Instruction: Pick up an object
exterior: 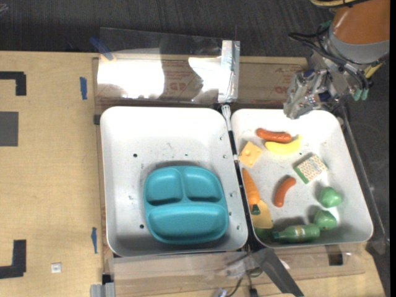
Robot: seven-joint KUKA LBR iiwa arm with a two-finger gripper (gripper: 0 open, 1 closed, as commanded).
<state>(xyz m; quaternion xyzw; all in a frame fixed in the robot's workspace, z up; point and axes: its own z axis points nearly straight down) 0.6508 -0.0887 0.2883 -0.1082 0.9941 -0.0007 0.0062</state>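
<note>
The objects for picking are lying in the right bin (pixel 352 166), scattered over its white floor. A red sausage (pixel 273 134) is lying near the far wall, with a yellow banana (pixel 283 146) just beside it on the near side. A yellow cheese wedge (pixel 250 154) is resting to the left of these, close to the wall shared with the other bin. An orange carrot (pixel 250 189) is stretched along that same wall, its lower end meeting a yellow piece (pixel 262 216). A second red sausage (pixel 284 190) is lying tilted near the middle of the bin. A small green-and-tan box (pixel 310 167) is sitting to its right. Two green rounded items (pixel 329 197) (pixel 325 219) are placed toward the near right corner, and a green bottle (pixel 296 232) is lying on its side along the near wall.

The claw (pixel 302 104) is being held over the far edge of the right bin, above and apart from the objects; nothing is seen between its fingers, and how far it is open cannot be told. The grey arm with its orange band (pixel 362 14) is reaching in from the upper right.

The left bin (pixel 124 141) is holding a teal divided tray (pixel 184 204) toward its near side. Both bins are being carried by the tabletop (pixel 49 166), whose surface is marked with black squares and blue tape. A clear plastic sheet (pixel 167 73) is standing behind the left bin.
</note>
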